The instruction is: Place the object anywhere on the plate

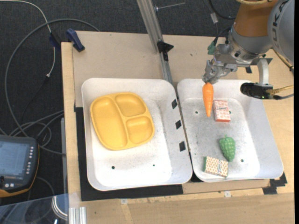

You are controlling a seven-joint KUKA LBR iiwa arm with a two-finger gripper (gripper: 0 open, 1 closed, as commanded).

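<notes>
White bins sit side by side on a tan bench (117, 55); dark floor with loose cables behind. Left bin (163, 167) holds a yellow plate (122, 120) with three compartments. Right bin (261, 143) holds a carrot (208, 98), a red-white box (222, 111), a green lump (227, 148) and a patterned packet (216, 166). Gripper (210, 77) pinches the carrot's top; carrot hangs point-down at that bin's far edge, just beside the box. Metal pole (149, 13) rises between bins.

the arm (261, 22) is grey with a broad orange band above the wrist. its gripper (212, 76) is dark grey metal. thin cables run alongside the wrist.
</notes>
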